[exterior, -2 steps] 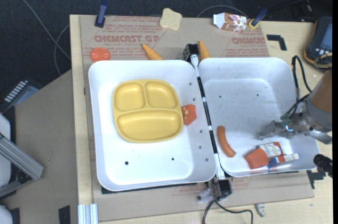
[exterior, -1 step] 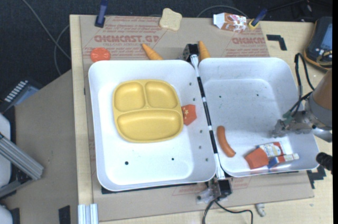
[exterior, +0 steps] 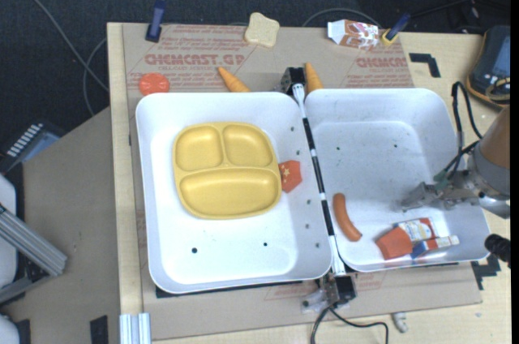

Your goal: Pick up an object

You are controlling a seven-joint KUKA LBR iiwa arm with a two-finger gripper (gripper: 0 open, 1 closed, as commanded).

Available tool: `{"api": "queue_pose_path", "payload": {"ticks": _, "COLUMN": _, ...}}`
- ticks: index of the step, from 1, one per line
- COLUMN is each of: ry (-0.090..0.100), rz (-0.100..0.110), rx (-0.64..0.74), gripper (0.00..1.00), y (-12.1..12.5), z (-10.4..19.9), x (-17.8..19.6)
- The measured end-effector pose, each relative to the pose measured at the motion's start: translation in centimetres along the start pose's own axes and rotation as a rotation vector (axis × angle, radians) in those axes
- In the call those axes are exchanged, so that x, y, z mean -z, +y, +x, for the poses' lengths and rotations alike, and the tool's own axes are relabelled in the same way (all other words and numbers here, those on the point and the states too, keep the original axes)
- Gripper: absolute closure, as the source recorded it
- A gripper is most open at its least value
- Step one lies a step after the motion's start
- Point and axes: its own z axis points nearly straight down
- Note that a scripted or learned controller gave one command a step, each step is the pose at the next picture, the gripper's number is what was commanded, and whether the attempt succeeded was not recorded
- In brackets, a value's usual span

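We find two shallow white bins side by side on the desk (exterior: 81,196). The left bin (exterior: 162,253) holds a yellow divided plate (exterior: 225,170), lying flat toward the bin's far half, with a small red piece (exterior: 290,174) just beside the plate's right edge.

The right bin (exterior: 381,123) holds an orange-red sausage-shaped item (exterior: 347,218) near its left wall, lying at a slant, and a red-and-white tube (exterior: 413,238) close to the near rim, lying flat. These two are near each other but apart.

Outside the bins, along the far edge of the desk, we note a slice of toy bread (exterior: 262,29), a white carton (exterior: 353,32), a blue item (exterior: 155,21), an orange disc (exterior: 152,83), and two orange carrot-like pieces (exterior: 233,80) against the bins' far rims.

The claw (exterior: 420,195) reaches in from the right, low over the right side of the right bin, above and just beyond the tube. We cannot tell from this view how the claw is set, and we see nothing held in it. The tube lies free on the bin floor.
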Motion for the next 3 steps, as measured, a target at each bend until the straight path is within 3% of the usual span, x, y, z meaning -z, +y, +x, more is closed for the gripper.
{"api": "queue_pose_path", "payload": {"ticks": 1, "ry": -0.007, "rz": -0.008, "rx": 0.0, "gripper": 0.0, "y": 8.0, "z": -0.2, "x": 8.6}}
{"api": "queue_pose_path", "payload": {"ticks": 2, "ry": -0.005, "rz": -0.002, "rx": 0.0, "gripper": 0.0, "y": 14.7, "z": 4.6, "x": 1.9}}
{"api": "queue_pose_path", "payload": {"ticks": 3, "ry": -0.005, "rz": 0.001, "rx": -0.003, "gripper": 0.0, "y": 5.9, "z": 4.1, "x": -1.0}}
